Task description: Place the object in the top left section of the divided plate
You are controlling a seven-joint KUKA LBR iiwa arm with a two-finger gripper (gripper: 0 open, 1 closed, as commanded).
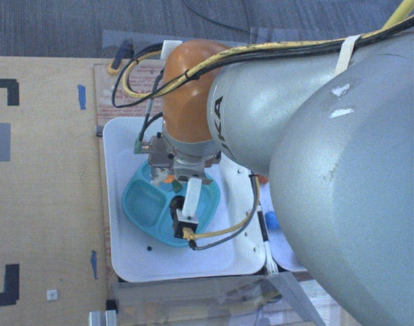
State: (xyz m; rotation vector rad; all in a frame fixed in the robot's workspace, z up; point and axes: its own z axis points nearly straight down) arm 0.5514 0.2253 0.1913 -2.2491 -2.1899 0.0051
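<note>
— Plate (144,208): where is it seen?
— It is seen lying in the left bin (125,148) on the counter (44,182), its blue compartments partly covered by the arm (315,148).
— And the object?
— A small orange-and-green thing (167,179) is glimpsed at the plate's far edge, under the wrist. Which compartment it lies in cannot be told.
— The claw (183,172)?
— It is hung over the plate's right half. Whether it is apart or together cannot be told.
</note>
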